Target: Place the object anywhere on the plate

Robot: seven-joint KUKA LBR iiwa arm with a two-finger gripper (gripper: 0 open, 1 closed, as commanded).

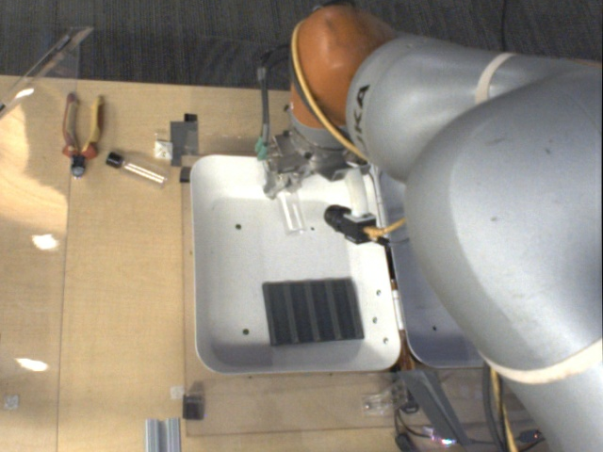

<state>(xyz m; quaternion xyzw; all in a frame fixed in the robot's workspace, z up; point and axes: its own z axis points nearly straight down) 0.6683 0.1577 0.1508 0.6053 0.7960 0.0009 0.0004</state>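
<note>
The grey arm with its orange band is reaching in from the right and hanging its two-finger gripper (287,201) over the far end of the left-hand shallow white bin (212,281). Its pale fingers are pointing down at bare bin floor, and whether they are parted or pressed together I cannot tell (they blur into the white behind them). The dark ribbed rectangular plate (312,311) is lying flat toward the near edge of that same bin, well apart from the fingertips, its ridges running away from me. So the move ahead, I'd judge, is a pull straight toward the near rim.
</note>
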